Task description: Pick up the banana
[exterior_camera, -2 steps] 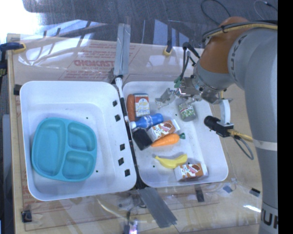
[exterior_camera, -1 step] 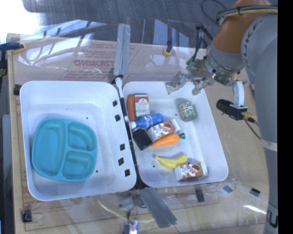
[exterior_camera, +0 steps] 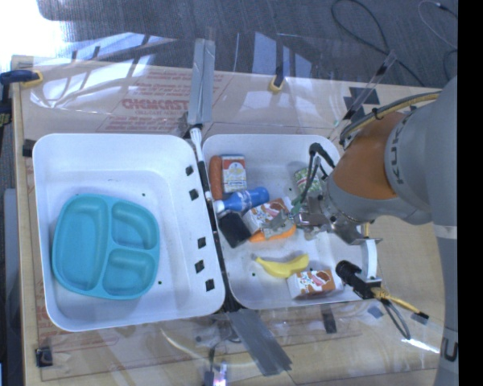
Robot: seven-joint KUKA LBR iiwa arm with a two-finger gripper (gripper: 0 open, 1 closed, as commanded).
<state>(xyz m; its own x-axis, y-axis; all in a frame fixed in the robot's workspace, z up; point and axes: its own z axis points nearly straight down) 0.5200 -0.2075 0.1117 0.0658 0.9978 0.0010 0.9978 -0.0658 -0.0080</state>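
The yellow banana lies near the front of the right bin, just left of a small red and white carton. My gripper hangs over the right side of that bin, above and slightly right of the banana, close to an orange carrot. The grey arm with its orange band comes in from the right and covers the bin's right wall.
The right bin also holds a red and white box, a blue bottle, a black block and a printed packet. A turquoise divided plate lies in the left bin. Cables trail at the front right.
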